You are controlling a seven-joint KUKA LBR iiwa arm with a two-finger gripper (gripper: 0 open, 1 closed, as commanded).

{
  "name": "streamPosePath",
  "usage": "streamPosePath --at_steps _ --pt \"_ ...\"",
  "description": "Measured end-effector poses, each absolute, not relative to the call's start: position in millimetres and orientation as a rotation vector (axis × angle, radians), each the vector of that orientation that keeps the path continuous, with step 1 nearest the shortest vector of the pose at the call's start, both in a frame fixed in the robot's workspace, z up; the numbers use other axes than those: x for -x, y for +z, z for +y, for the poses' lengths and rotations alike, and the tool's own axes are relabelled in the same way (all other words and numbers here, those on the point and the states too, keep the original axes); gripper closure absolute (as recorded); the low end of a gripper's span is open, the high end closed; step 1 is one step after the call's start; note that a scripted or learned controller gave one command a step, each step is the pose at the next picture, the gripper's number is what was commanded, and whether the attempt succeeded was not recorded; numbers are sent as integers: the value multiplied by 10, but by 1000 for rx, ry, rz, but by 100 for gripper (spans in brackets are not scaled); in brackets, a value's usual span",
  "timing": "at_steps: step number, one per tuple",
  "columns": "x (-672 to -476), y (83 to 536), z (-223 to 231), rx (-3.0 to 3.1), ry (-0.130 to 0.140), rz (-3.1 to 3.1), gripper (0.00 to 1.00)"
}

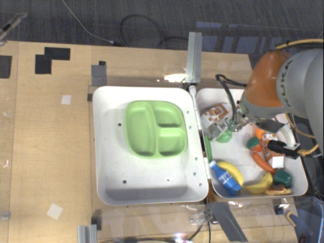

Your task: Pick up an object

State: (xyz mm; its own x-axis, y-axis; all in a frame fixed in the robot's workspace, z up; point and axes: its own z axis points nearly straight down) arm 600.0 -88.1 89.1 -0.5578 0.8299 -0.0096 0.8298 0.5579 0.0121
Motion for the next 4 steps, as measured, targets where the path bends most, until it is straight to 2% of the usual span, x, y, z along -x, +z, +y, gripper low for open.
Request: streamPosePath --at_steps 1,2,3,4 --pt "-6195 886 -883 -1716 8 2620 0" --pt "-6224 884 -900 -1943 10 2457 0" --pt "-5889 890 -1219 -2059 8 2359 0" --pt "-5924 1028 -1221 -2042 14 2358 100"
